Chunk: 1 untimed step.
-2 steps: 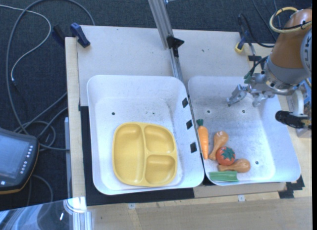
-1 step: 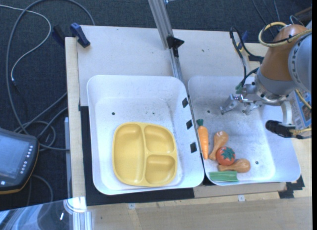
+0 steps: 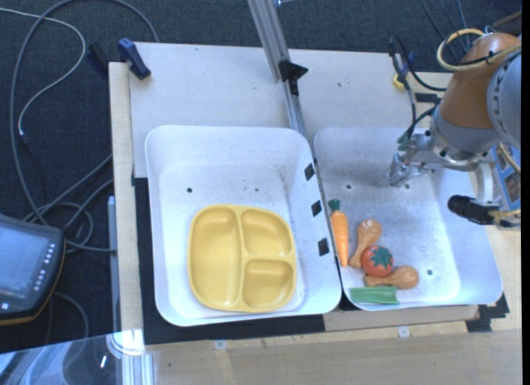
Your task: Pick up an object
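Camera view is showing the likely targets clustering in the near left corner of the right shallow white bin (image 3: 464, 234): a long orange plastic carrot (image 3: 339, 239) lying against the bin's left wall, a red plastic tomato (image 3: 378, 260) sitting among two tan-orange squash-shaped toys (image 3: 367, 236) (image 3: 403, 276), and a flat green plastic pod (image 3: 373, 295) resting along the near rim. They are touching or nearly touching one another.

The grey two-finger gripper (image 3: 401, 176) is hanging over bare bin floor, well apart from the pile and farther back. Whether it is open or closed cannot be told at this size, and nothing is showing in its grasp.

The main risk is coming from the crowding: a descent into the cluster is likely to be landing on two toys at once, pushing them aside instead of enclosing one. The carrot is hugging the wall, so a closing grip there is risking a strike on the rim. The round tomato is probably going to roll away. The left white bin (image 3: 166, 168) is holding a yellow divided plastic plate (image 3: 243, 257).
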Motion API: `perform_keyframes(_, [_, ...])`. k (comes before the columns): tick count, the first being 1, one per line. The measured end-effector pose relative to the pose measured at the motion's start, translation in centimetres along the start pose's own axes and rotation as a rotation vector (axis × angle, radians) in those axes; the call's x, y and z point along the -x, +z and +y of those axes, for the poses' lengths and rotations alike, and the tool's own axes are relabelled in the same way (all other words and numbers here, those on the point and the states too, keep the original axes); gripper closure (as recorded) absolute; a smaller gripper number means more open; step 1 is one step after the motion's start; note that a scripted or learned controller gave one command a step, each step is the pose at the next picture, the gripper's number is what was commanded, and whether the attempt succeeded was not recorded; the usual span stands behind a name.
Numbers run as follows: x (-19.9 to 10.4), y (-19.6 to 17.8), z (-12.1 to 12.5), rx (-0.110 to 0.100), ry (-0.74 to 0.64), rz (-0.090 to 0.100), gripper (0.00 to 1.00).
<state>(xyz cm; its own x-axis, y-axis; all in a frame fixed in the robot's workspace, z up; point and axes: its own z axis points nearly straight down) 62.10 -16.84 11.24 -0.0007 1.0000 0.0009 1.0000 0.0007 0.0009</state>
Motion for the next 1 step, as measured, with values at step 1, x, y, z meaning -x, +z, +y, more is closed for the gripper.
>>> perform_keyframes(1, [0.47,-4.52,0.08,0.006,0.001,-0.003,1.00])
